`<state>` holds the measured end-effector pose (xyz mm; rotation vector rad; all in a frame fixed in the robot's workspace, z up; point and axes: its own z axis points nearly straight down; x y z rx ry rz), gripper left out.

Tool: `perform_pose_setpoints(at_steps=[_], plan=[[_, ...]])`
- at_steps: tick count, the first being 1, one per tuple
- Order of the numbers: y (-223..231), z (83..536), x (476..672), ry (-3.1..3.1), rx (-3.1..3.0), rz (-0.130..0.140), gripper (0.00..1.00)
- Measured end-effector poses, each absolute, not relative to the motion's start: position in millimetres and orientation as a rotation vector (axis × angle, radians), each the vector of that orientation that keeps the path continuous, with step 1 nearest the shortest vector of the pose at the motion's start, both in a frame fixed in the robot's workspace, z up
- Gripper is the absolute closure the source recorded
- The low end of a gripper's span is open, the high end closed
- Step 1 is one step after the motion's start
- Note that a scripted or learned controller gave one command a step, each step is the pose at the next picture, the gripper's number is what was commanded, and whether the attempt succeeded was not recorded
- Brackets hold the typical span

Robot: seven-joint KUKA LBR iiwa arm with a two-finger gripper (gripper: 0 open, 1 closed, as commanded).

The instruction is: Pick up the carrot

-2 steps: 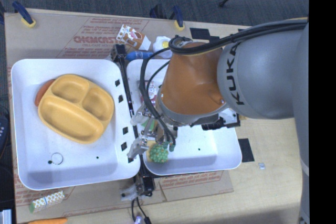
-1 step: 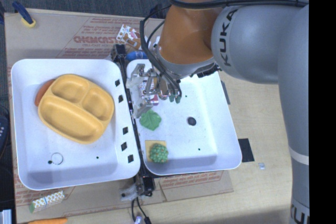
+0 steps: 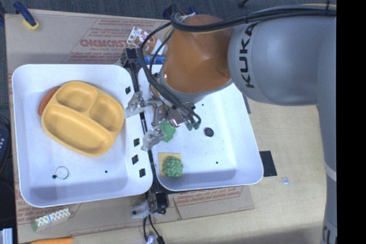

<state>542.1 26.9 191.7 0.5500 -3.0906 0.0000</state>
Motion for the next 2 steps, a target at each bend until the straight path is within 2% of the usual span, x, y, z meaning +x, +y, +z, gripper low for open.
perform_pose_setpoints(at_steps=[1,2], plan=[[36,192,510.7,-2.935,1.111,0.0,0.0],[36,202,511.7,-2.936,1.111,0.001,1.0]])
